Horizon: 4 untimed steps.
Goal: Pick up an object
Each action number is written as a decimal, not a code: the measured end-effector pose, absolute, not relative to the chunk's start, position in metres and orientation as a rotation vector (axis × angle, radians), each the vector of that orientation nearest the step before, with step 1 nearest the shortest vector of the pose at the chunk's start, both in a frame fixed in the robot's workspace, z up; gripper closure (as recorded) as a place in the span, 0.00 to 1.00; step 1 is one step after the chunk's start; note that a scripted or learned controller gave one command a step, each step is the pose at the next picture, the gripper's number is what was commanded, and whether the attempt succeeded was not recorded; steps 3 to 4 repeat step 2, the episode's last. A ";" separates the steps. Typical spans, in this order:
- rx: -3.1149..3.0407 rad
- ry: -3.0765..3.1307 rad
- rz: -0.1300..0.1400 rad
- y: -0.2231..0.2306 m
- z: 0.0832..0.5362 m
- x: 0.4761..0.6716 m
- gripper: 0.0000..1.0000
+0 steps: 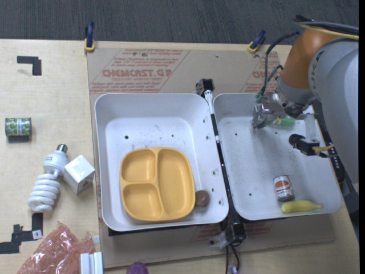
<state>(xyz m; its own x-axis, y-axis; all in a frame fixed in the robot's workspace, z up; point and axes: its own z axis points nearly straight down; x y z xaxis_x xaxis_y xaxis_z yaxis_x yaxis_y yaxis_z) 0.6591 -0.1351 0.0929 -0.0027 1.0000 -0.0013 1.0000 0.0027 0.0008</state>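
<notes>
- Nearest you, outside the bins at the near left, there's a pink mesh bag (pixel 60 251).
- In the right bin (pixel 251 164), near right corner: a yellow banana-shaped thing (pixel 300 206) lying flat, with a small can (pixel 283 187) just beside it on the far side. Nothing's got hold of either.
- In the left bin (pixel 100 153) you've got a yellow divided plate (pixel 158 182) filling most of the floor, and a small brown puck (pixel 202 198) touching its near right edge.
- Left of the bins, on the bench: a spiral light bulb (pixel 48 178) and a white cube (pixel 79 173) side by side, and a green can (pixel 18 127) a bit farther back.
- The gripper (pixel 262 117) is over the far end of the right bin, well apart from the can and banana. A green thing (pixel 286 120) sits right next to it. Honestly, you can't tell how open it is or whether it's holding that.
</notes>
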 end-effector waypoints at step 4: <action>2.218 2.223 0.000 -0.151 0.093 0.659 0.00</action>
